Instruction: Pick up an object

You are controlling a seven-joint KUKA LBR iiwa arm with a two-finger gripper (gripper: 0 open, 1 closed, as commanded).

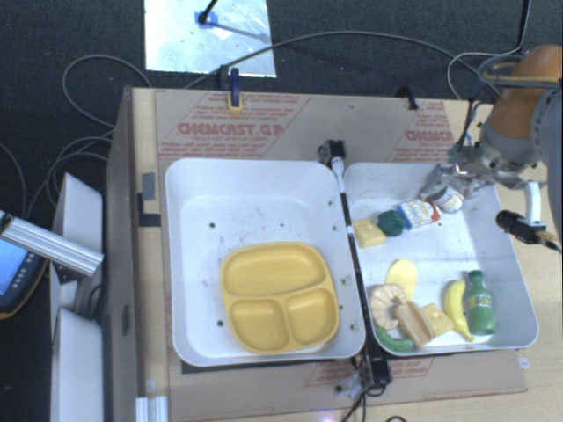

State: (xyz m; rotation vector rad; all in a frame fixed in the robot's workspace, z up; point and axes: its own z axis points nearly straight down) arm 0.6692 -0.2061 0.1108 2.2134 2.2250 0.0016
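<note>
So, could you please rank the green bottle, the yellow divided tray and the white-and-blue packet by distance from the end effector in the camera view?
From the end effector, at the right bin's far side:
1. White-and-blue packet, just left of it, right bin.
2. Green bottle, right bin's near right corner.
3. Yellow divided tray, left bin.

Smooth white plastic bins (264,183), glossy yellow plastic tray (280,295), matt cardboard bench sheet (290,121), shiny foil square (209,23)

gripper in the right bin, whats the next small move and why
Probably a short drop toward the white and blue carton. The gripper sits at the right bin's far side, just beyond that carton, with nothing visibly between its fingers; whether they touch it is unclear.
</note>
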